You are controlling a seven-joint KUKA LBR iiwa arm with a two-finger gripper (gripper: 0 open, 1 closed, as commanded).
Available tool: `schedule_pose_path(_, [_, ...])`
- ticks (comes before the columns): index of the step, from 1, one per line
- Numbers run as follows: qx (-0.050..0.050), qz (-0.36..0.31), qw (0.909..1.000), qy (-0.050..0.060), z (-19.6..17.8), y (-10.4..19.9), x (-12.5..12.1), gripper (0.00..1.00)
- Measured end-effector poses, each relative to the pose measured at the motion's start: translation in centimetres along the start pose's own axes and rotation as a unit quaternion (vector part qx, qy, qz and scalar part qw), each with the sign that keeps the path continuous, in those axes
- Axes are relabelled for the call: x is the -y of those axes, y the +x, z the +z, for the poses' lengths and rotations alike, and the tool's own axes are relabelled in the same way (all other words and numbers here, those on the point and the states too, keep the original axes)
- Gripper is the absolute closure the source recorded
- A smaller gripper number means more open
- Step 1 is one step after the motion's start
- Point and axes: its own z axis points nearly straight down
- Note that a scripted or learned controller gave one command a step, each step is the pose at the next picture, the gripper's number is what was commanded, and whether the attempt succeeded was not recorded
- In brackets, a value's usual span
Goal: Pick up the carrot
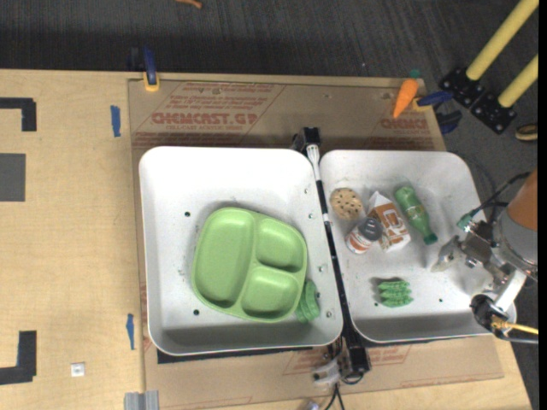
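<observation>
The carrot [405,97] is small and orange with a green top. It lies on the cardboard-coloured board behind the right bin [453,171], outside it, near the board's back right corner. My gripper [454,251] hangs over the right bin's right side, low and near its wall, well in front of the carrot. Nothing shows in the gripper.
The right bin holds a cookie [345,202], a green bottle [413,213], an orange-and-white packet [391,222], a small cup [365,234] and a green pod toy [393,293]. A green divided plate [250,263] lies in the left bin [162,229]. Blue clamps and yellow poles [504,32] stand beyond the carrot.
</observation>
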Motion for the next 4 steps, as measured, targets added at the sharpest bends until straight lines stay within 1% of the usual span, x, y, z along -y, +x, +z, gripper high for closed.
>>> schedule_pose_path(1, [0.004,0.342,0.9398,-0.009,-0.7,2.6,2.4,0.0])
schedule_pose_path(2, [0.001,0.328,0.9444,-0.016,1.8,8.1,6.4,0.0])
schedule_pose_path(3, [0.0,0.343,0.9391,-0.014,1.7,3.1,2.3,0.0])
schedule_pose_path(4, [-0.001,0.342,0.9395,-0.015,0.6,3.3,2.2,1.0])
